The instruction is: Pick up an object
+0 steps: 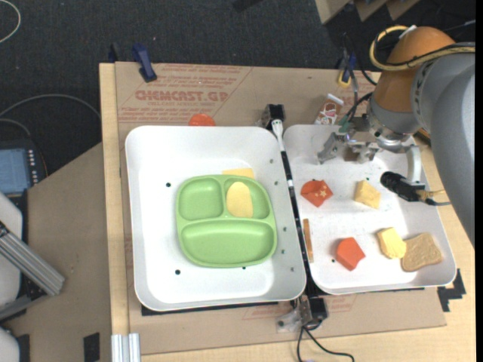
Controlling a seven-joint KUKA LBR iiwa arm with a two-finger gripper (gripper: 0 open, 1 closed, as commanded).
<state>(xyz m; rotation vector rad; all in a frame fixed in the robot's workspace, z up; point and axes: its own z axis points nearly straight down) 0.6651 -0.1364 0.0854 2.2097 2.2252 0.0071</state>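
Observation:
My gripper [339, 152] hovers over the far part of the right bin [332, 277], with its fingers apart and nothing between them. In front of it lie a red strawberry-like piece [316, 192] and a yellow cheese wedge [367, 194]. Nearer the front of this bin are an orange-red block [349, 253], a small yellow chunk [391, 242] and a brown slice of toast [421, 252]. All of these lie apart from the gripper.
The left bin [151, 202] holds a green divided plate [224, 240] with a yellow piece [239, 199] in its upper right compartment. Another yellow piece [238, 173] lies just behind the plate. A raised rim [289, 194] divides the two bins.

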